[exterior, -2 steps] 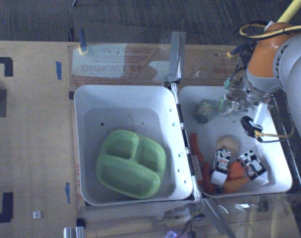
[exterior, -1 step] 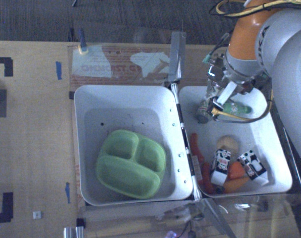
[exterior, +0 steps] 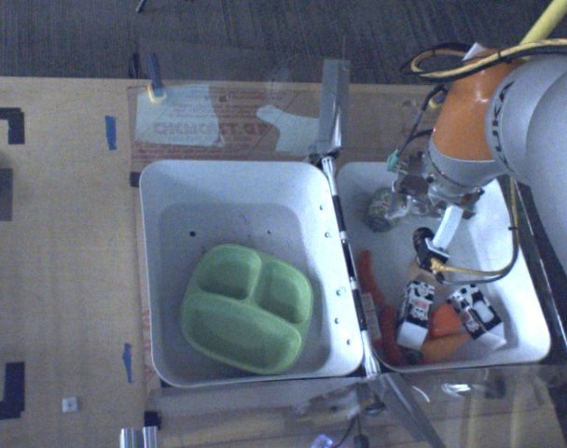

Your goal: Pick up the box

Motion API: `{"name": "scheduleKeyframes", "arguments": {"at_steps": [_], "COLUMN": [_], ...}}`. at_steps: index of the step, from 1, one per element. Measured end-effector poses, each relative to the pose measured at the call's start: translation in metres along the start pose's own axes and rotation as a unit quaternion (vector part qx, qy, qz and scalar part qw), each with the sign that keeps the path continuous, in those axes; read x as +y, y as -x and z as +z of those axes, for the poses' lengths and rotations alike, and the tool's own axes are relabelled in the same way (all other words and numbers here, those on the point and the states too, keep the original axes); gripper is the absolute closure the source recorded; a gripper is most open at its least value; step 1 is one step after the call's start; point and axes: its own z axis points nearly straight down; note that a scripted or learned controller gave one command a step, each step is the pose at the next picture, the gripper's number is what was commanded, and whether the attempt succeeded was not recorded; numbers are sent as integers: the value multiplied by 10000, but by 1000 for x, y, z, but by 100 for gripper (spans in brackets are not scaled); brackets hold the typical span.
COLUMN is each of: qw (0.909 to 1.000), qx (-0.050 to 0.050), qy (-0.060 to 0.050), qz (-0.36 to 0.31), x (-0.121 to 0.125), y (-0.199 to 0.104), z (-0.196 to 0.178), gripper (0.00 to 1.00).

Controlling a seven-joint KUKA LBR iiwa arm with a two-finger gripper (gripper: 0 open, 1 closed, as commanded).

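The box, small and white with black marks, is in the right bin, in the part toward the lower edge of the view. It is not alone there. A second small box with the same pattern lies near it, an orange thing is pressed between the two, and a long red thing lies along the wall that separates the bins. I judge that this crowding is why the pick will be delicate, because there is little free room around the box for a clean descent.

The pincer hangs over the upper part of the same bin, apart from the box, with a small greyish thing just beside it. From above, the wrist covers much of it, so I cannot tell if the pincer is wide or narrow, and I see nothing held in it.

The arm enters from the right and bends down into the bin, which suits a grasp from the top. For the task it must, in my opinion, move toward the lower corner and come down between the box and its neighbours.

The left bin holds only a green divided tray, and both bins rest on the table. These have no part in the pick.
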Motion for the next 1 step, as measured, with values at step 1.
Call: {"name": "scheduleKeyframes", "arguments": {"at_steps": [1], "qw": [9551], "qx": [-30], "qy": [-85], "qz": [2962], "x": [19], "y": [-73], "z": [-65], "gripper": [100]}}
